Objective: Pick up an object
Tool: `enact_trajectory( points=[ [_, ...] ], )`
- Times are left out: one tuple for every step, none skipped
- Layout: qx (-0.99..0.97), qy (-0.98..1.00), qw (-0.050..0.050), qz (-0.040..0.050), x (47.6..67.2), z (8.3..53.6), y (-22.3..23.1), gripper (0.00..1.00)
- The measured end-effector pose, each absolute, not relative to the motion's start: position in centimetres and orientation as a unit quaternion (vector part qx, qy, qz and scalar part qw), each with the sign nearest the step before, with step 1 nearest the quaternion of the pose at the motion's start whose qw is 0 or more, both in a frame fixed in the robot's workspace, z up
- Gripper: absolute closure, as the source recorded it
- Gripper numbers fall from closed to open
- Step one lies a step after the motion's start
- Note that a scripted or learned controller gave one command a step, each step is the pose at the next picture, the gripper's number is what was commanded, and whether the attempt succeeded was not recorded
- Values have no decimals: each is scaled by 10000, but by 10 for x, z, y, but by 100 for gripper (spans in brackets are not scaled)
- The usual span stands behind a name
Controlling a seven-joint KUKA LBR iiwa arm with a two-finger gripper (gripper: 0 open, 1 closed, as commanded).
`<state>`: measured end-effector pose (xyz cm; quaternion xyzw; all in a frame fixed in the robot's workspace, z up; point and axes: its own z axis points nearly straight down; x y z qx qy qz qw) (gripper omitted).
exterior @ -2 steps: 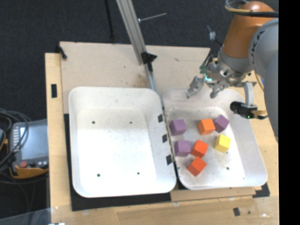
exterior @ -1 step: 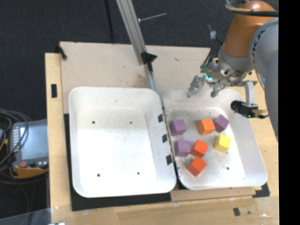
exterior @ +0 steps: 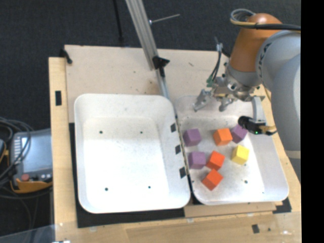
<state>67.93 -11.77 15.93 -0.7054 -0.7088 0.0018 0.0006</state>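
The right white bin holds several small cubes. Purple ones lie at the left, lower left and right. Orange cubes sit in the middle, below that and nearest the front. A yellow cube rests on the right side. My gripper hovers over the bin's far edge, above and behind the cubes. It is open with nothing between its fingers.
The left white bin lies beside the right one, sharing a middle edge. A slanted aluminium post rises from behind the bins near their junction. A control pendant sits off the bench at the left.
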Motion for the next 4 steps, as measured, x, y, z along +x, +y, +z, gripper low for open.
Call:
enact_trajectory(
  points=[
    [-7059,-7083,9,23,677,97,-119,0],
    [-7062,-7080,-13,11,677,98,-120,0],
    [-7059,-7083,-30,3,679,110,-121,100],
    [-7074,-7068,-32,-24,675,174,-120,100]
  ],
)
